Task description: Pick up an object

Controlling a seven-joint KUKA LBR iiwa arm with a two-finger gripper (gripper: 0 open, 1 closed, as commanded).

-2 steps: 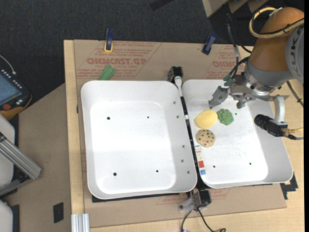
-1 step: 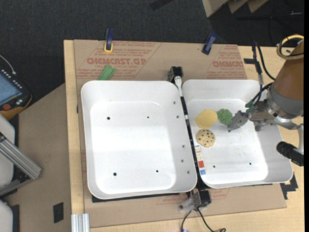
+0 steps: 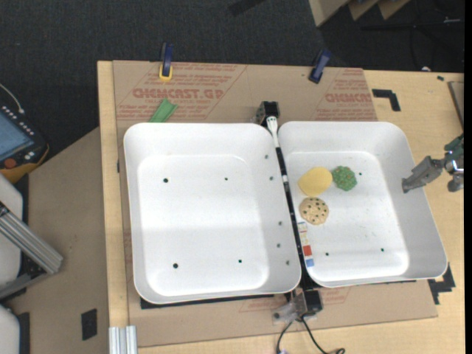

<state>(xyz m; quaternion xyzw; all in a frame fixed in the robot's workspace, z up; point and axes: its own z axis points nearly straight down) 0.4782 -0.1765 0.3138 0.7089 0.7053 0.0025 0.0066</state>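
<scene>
The tool [image 3: 431,172] enters at the far right, hanging over the right rim of the right bin [image 3: 398,142]. Only part of it shows: one grey finger points left toward the bin's floor, and a second piece sits near the frame edge. Whether it is spread or pressed together I cannot tell. Nothing is seen between its parts.

Three small things lie in the right bin, all toward its left wall and well apart from the tool. A yellow rounded piece [image 3: 316,181] sits nearest that wall. A green bumpy piece resembling broccoli [image 3: 344,178] lies just beside it, on the side toward the tool, seemingly touching it. A tan round cookie with dark specks [image 3: 315,212] lies just in front of the yellow piece, close to it, though contact is unclear.

The left bin [image 3: 147,146] stands against the right bin, the two meeting along a dark seam. Both rest on a brown cardboard sheet [image 3: 243,83] printed with red letters, which covers the bench. A green strip [image 3: 162,110] lies on the cardboard behind the left bin, and two blue clamps [image 3: 167,56] grip the cardboard's rear edge.
</scene>
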